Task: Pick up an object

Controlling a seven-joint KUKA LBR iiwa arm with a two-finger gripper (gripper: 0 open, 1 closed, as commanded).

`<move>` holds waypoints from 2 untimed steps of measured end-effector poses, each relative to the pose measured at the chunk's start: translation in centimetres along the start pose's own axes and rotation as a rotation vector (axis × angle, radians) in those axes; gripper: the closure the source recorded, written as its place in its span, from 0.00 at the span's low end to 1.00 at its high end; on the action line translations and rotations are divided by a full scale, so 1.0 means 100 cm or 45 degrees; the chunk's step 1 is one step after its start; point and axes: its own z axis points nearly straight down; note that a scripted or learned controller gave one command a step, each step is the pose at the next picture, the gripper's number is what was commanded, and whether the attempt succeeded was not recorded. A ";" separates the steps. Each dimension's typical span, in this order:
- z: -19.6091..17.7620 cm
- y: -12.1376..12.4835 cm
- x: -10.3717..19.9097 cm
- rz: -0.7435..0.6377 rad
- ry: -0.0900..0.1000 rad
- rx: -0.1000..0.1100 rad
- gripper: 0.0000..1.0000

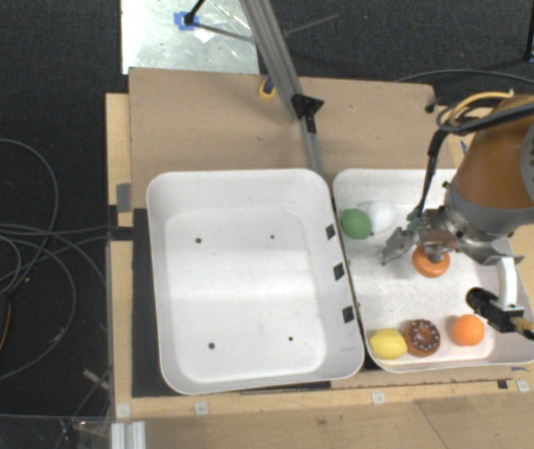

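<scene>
1. The hand (416, 244) is low in the right bin (369, 302), just above an orange piece (430, 264) that lies directly below it. One metal finger (396, 247) points out toward the left bin (164, 204). I cannot tell if the hand is apart or together, because the wrist hides the other side.
2. The orange piece seems to touch the hand or sit just under it, but I do not see it between the fingers, so I judge it is not held yet. It is probably the target, since the hand is lined up over it.
3. Beyond the hand, on the side of the left bin, a green ball (355, 223) and a white ball (381, 215) lie together, near enough to be pushed.
4. Toward the near rim of the right bin lie a yellow ball (388, 344), a brown ring (423, 337) and an orange ball (469, 329) in a row, well apart from the hand.
5. Both bins rest on the bench (220, 120).
</scene>
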 end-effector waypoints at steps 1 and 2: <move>0.059 0.004 0.007 0.000 0.000 0.000 0.00; 0.065 0.008 0.006 0.001 -0.005 -0.018 0.00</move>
